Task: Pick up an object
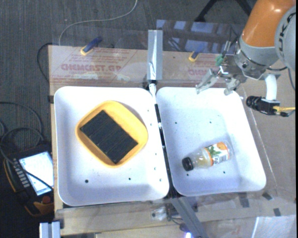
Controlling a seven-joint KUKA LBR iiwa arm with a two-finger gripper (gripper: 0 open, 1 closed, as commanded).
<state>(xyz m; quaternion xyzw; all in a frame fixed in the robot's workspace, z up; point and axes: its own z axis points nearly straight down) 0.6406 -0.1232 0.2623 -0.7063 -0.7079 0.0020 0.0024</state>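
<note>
The grey arm with its orange band reached in from the right, and its two-finger gripper [217,82] hung over the far rim of the right-hand shallow white bin [248,133], the two thin fingers splayed apart with nothing between them. The nearest candidate for picking, a small clear plastic bottle with a black cap and an orange label [207,157], lay on its side near the front of that same bin, well apart from the gripper. In the left-hand white bin [64,148] sat a yellow rounded dish carrying a dark ribbed square pad [110,136]. The likely trouble lay with the bottle: being round and lying flat, it would probably roll or squirt out if the fingers closed across its curve off-centre, and a descent too close to the bin wall could catch the rim. The bottle's contents and label print were too small to read, and the arm's upper part was cut off at the frame's edge.
</note>
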